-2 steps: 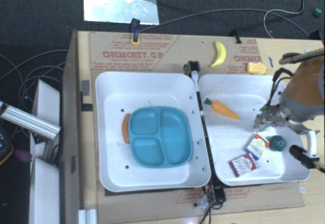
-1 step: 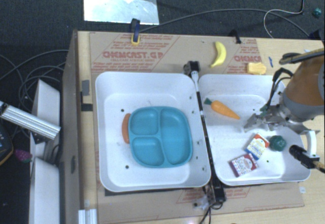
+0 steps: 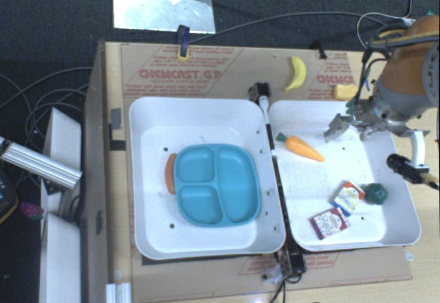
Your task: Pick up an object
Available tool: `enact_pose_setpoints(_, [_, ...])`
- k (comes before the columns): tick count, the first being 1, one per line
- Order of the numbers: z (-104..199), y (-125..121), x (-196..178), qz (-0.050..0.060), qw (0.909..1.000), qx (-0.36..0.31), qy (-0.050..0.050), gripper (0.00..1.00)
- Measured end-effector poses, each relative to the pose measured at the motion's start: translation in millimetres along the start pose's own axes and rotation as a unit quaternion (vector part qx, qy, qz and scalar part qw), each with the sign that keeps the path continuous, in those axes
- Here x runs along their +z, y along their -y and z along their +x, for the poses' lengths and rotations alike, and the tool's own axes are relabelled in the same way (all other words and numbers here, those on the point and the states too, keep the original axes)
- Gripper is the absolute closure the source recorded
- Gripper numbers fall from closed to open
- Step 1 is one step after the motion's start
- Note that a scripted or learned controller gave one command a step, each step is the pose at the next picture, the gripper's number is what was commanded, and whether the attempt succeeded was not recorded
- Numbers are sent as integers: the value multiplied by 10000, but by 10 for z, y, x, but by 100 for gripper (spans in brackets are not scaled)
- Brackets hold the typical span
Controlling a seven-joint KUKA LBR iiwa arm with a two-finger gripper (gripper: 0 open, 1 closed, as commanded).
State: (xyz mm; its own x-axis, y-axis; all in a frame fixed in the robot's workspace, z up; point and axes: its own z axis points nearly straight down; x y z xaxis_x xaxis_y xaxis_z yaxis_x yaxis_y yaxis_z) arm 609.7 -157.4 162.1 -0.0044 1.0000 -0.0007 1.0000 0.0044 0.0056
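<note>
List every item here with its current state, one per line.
carrot: lying loose in the right bin
blue divided plate: flat in the left bin
two packets: lying in the right bin
dark green ball: beside the packets
banana: on the board, outside the bins
gripper: above the right bin, holding nothing

right bin (image 3: 385,233): orange carrot (image 3: 303,148) with green tip, lying flat near the bin's left wall, tip pointing up-left. two small packets toward the front: one red-and-white (image 3: 347,197), one dark red (image 3: 328,223), just beside each other. dark green round piece (image 3: 375,193) just right of the upper packet. left bin (image 3: 148,157): blue divided plate (image 3: 216,183), orange item (image 3: 169,172) at its left edge.
</note>
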Motion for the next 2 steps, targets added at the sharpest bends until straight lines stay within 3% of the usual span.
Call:
enact_pose_setpoints(1, [551, -203, 547, -28, 10000, 1, 1, 0])
enact_pose_setpoints(2, [749, -597, 610, 12, 10000, -4, -2, 0])
